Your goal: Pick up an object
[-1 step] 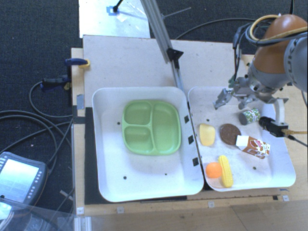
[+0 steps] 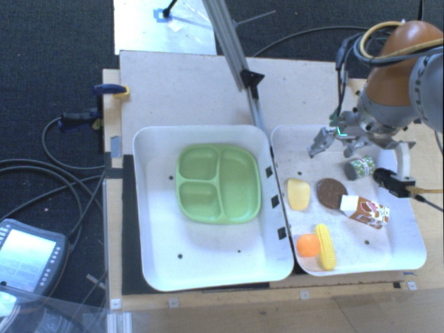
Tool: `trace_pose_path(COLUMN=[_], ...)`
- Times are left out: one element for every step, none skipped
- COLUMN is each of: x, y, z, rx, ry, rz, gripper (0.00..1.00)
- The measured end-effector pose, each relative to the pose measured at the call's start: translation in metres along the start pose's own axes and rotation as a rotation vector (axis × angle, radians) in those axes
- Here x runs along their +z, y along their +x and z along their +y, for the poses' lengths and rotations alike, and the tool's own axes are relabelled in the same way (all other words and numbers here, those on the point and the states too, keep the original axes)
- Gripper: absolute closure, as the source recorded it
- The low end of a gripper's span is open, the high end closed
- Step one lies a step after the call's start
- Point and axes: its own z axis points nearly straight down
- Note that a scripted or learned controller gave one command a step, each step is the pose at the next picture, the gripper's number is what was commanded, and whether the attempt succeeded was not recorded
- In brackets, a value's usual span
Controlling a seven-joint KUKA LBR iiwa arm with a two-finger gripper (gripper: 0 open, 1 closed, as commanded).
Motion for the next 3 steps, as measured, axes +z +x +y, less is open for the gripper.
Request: trace_pose_path(x=[0.062,0.104,0.09], y=[-0.004,-0.004,-0.004], z=[0.001,0.001,0.003], rx=[0.005,0.006,0.007], ry=[0.005,0.004,-0.003], rz=[-0.001,-0.001,-0.001], gripper=[0.0,0.0,1.0])
